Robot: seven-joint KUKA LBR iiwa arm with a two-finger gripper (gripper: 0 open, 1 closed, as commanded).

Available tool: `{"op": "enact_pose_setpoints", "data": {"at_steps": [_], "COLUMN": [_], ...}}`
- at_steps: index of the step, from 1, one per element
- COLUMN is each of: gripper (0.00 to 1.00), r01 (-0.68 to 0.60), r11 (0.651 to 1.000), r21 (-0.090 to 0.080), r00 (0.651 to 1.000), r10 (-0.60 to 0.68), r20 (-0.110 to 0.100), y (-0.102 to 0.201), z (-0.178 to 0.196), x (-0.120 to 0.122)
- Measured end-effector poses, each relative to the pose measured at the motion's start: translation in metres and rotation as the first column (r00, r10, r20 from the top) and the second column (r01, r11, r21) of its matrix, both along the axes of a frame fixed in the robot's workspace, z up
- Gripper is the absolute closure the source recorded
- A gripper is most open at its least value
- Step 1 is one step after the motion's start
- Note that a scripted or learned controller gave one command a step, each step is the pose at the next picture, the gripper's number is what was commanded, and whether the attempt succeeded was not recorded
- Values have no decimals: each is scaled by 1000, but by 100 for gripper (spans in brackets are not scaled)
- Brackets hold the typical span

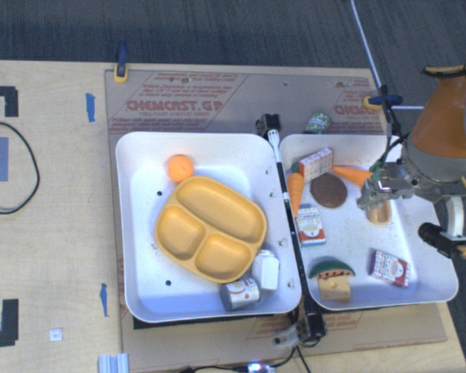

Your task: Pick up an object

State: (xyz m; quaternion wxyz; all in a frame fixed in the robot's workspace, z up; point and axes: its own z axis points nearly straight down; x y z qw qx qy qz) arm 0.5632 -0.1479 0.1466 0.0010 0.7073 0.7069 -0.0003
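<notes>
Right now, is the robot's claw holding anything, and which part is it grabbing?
I can't tell. The gripper is down in the right bin, right over a small tan object, but the view doesn't show whether it is actually pinched.

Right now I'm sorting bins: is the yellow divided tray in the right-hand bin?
No, the yellow divided tray lies in the left bin, beside an orange ball.

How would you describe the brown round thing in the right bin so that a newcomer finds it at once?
Start at the right bin, the one nearer the arm. In its upper half, just below a small tilted carton and beside an orange carrot along the left wall, lies the brown disc. It is the only flat, dark brown, round item there; its neighbours are boxy or orange.
</notes>
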Motion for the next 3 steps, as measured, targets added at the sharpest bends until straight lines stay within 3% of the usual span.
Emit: {"op": "enact_pose_setpoints", "data": {"at_steps": [1,2,3], "gripper": [100,100,0], "r01": [-3,0,-1], "r11": [1000,1000,1000], "r21": [2,2,2], "r00": [1000,1000,1000], "r10": [3,0,1], "r20": [2,-3,-3], "y": [89,31,32], "z": [39,19,19], "x": [30,18,19]}}
